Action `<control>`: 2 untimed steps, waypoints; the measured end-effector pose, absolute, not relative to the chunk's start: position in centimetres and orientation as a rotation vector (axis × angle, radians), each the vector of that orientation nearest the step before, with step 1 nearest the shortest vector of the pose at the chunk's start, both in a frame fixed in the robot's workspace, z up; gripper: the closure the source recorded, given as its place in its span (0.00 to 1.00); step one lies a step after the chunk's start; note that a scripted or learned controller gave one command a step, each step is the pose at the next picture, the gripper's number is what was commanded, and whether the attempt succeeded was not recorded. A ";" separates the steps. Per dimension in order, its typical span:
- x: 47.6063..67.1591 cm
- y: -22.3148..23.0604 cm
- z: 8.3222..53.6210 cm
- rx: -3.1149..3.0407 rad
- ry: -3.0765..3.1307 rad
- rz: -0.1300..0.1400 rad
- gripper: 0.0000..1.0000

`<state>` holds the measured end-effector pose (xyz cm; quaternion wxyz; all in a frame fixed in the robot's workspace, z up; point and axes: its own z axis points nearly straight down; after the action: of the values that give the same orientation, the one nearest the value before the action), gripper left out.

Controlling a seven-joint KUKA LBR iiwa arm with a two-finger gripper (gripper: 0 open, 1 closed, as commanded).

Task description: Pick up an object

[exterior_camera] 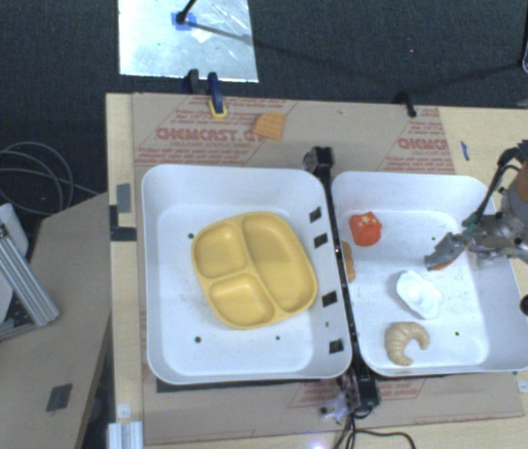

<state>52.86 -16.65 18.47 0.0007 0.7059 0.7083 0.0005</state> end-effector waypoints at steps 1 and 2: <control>59.1 -20.8 7.9 2.215 2.224 -0.001 0.00; 59.1 -20.7 9.6 2.211 2.224 0.005 1.00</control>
<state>59.12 -20.66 9.60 0.0028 0.7051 0.7091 0.0015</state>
